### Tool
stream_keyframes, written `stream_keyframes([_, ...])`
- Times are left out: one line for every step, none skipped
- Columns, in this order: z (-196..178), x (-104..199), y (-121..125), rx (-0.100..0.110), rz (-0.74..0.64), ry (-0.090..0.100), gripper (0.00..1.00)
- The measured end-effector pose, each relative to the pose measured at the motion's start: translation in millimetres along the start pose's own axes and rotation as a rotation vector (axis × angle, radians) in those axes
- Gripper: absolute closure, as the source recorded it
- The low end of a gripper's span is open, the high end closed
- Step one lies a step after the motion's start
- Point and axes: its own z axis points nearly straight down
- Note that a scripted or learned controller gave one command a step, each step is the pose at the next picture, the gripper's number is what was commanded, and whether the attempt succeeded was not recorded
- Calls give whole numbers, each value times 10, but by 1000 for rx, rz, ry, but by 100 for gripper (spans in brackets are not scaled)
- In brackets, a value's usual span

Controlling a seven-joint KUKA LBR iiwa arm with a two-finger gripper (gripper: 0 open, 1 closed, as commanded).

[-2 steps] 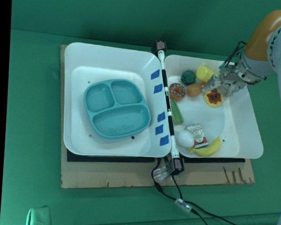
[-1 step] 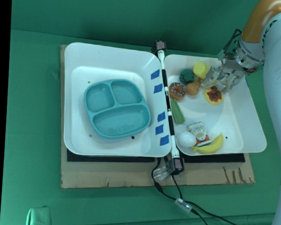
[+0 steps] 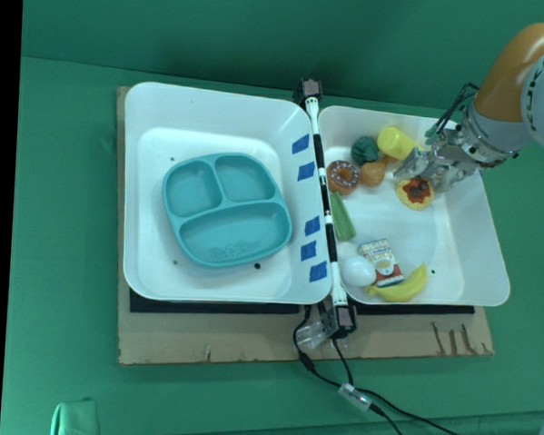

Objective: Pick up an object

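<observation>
The right bin (image 3: 474,259) holds several toy foods. A yellow cup-like piece (image 3: 396,141), a dark green vegetable (image 3: 365,150), an orange ball (image 3: 373,174) and a pink-frosted donut (image 3: 343,176) cluster near its back left. A small pizza-like disc (image 3: 416,192) lies just below my gripper (image 3: 428,170), which hovers low over the bin's back right part. A green wedge (image 3: 342,218), a white egg (image 3: 357,272), a small printed carton (image 3: 382,260) and a banana (image 3: 407,285) lie toward the front. I see nothing held.
The left bin (image 3: 155,115) carries a teal divided plate (image 3: 227,210). A divider rail with blue tape marks (image 3: 311,200) runs between the bins. Cables (image 3: 353,398) trail off the cardboard base at the front.
</observation>
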Motion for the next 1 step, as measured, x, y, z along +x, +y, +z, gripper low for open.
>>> stream_keyframes([-8,99,-171,-2,1,-1,0])
